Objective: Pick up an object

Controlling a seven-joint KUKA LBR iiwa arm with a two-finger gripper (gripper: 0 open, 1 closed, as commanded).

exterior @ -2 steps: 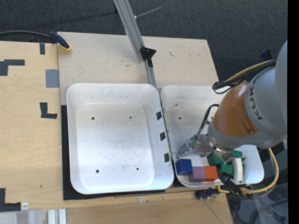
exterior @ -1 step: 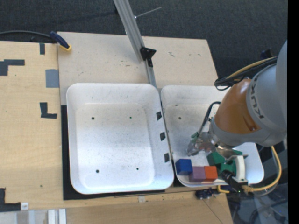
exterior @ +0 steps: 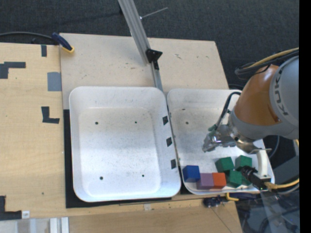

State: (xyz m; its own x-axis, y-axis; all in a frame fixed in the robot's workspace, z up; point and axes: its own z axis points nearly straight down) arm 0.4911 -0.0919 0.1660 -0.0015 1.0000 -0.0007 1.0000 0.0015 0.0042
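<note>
Camera view: gripper hangs in right bin, approach step; can't tell its state. Blocks sit at 6 o'clock, nr front wall. Next: shift over one, descend.

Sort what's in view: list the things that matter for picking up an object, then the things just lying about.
For the job:
- gripper
- right bin
- blue block
- purple block
- orange block
- green blocks

Just lying about:
- left bin
- blue-and-yellow clamp at the bench's far corner
- grey metal bar
- tape marks on the wood
</note>
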